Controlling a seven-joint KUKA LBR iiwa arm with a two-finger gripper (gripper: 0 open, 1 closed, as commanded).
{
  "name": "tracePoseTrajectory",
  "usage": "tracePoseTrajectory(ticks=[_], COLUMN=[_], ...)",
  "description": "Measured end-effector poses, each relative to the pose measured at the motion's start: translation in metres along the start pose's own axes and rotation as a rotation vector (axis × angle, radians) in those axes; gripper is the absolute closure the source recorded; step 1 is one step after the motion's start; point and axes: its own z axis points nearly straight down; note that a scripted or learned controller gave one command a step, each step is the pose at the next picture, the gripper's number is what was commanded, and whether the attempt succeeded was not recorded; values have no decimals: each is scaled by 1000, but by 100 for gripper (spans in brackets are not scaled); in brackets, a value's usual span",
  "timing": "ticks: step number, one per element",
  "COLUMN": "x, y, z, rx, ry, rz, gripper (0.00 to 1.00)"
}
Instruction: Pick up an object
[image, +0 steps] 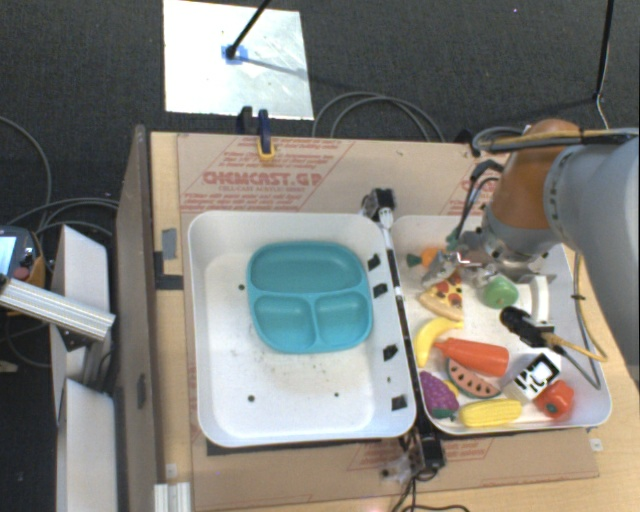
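Note:
The right bin (590, 385) holds several toy foods. Among them are a pizza slice (443, 297), a green ball (498, 292), a banana (430, 338), a carrot (478, 353) and a watermelon slice (470, 379). Purple grapes (437, 393), a corn cob (490, 411) and a red tomato (556, 398) lie along the near edge. My gripper (457, 258) hangs low over the far left part of this bin. It is just above the pizza slice and next to a small orange piece (430, 257). I see nothing clearly held in it.
In the left bin (225, 400) lies a teal divided plate (308, 298). A white block with black marks (537, 373) sits near the tomato. The divider (398, 300) between the bins carries black clips. Cables trail around the bench.

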Motion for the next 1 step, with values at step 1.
tracePoseTrajectory(ticks=[1], x=[21], y=[22], z=[-3], rx=[-7], ry=[1], rz=[-6], gripper=[0])
